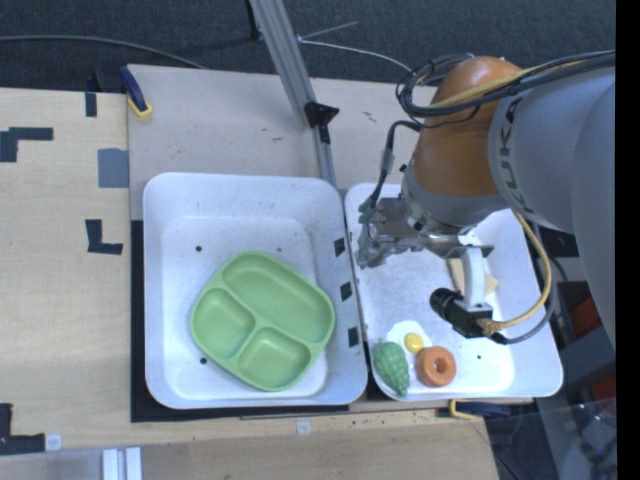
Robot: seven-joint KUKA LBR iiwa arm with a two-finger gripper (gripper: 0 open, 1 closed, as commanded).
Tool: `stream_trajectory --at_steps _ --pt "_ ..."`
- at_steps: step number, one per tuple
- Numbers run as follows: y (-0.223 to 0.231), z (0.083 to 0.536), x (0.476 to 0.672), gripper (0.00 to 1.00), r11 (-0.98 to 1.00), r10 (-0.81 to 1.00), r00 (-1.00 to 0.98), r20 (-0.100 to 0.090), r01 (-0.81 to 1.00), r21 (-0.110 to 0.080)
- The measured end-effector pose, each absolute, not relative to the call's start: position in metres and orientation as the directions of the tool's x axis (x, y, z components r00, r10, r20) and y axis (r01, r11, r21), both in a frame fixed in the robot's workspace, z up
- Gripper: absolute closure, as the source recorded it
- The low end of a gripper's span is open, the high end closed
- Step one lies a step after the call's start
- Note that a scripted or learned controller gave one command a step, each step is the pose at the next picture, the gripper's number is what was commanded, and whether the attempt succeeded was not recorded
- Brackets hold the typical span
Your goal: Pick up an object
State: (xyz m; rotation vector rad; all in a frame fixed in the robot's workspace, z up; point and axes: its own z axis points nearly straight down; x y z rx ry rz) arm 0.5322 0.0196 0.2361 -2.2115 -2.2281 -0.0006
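Pale green and matte, a three-compartment plate point(263, 320) lies in the left bin point(165, 268), a shallow white tray with rounded corners. In the right bin point(520, 363), the metal gripper point(372, 248) hangs near the upper left corner; whether its jaws are apart or together I cannot tell. Well below it sit a bumpy green vegetable point(392, 367), a fried egg point(409, 341) and a ring-shaped orange doughnut point(436, 366), clustered together.

Divided plate point(263, 320) in left bin point(160, 268), toy foods point(415, 360) at right bin point(530, 368) near edge, hand point(372, 240) above.
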Motion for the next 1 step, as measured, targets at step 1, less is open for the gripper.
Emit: stream_trajectory --at_steps 1 --pt "0.0786 0.2259 0.5208 1.0 0.007 1.0 -0.007 0.001 1.0 -0.004"
